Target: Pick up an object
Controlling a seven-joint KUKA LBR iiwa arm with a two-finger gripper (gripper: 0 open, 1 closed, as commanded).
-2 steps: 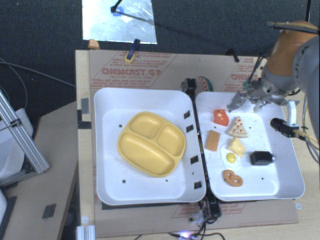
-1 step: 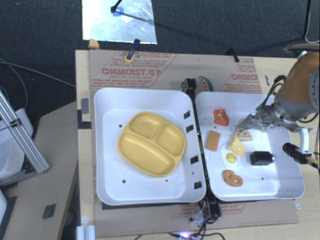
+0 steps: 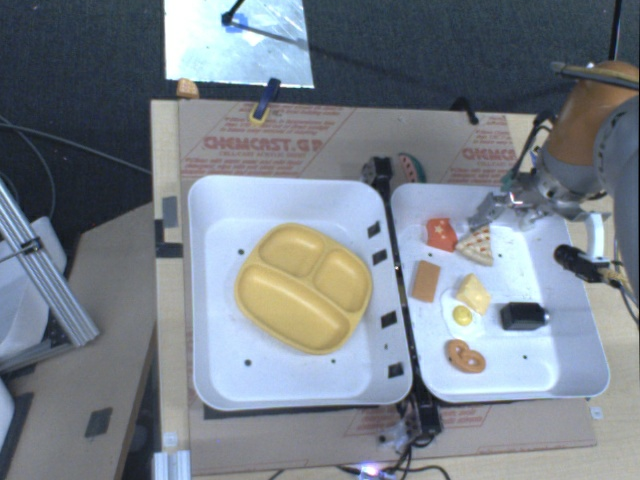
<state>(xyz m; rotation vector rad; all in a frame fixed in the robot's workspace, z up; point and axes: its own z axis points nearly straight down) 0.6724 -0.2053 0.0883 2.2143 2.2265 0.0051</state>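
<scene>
**Gripper low over the right bin's far side**

Dark carpet is seen around a cardboard-topped bench [image 3: 300, 143] bearing two white bins. A yellow divided plate [image 3: 304, 286] is laid in the left bin [image 3: 215, 368]. In the right bin [image 3: 575, 353] are scattered a red block [image 3: 441, 233], a pizza slice [image 3: 478, 246], a tan cracker [image 3: 426, 281], a cheese wedge [image 3: 474, 293], a fried egg [image 3: 459, 316], a pretzel [image 3: 465, 357] and a black block [image 3: 523, 315]. The gripper [image 3: 492, 211] is poised just beside the pizza slice; whether its jaws are parted cannot be told.
</scene>
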